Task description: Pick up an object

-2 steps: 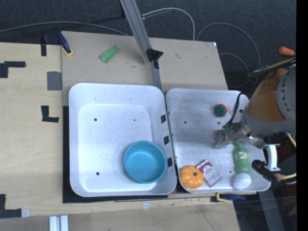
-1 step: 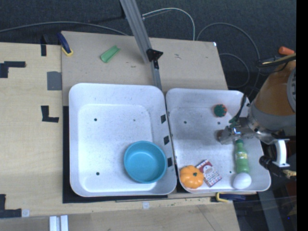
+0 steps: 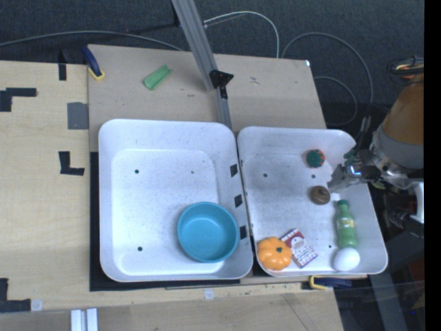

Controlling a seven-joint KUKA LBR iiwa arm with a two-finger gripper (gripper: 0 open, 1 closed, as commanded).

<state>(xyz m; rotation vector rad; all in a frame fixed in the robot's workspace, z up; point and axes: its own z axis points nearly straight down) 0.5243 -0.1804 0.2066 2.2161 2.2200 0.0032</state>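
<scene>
The brown round object [image 3: 320, 196] is lying in the right bin [image 3: 275, 185], just below and left of the gripper [image 3: 346, 172], apart from it (whether the jaws are open or closed, I cannot tell). It is looking dull and lumpy. Beneath the gripper, a glossy green bottle [image 3: 345, 224] is lying; above-left, a small teal ball [image 3: 315, 158] is sitting.

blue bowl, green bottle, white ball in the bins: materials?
Blue bowl: likely moulded plastic, with even colour, a smooth matte wall and a soft sheen at the rim. Green bottle: probably plastic, glossy, with a paler label band; too small to be sure. White ball: smooth, slightly shiny, possibly plastic or foam; the material is unclear.
</scene>
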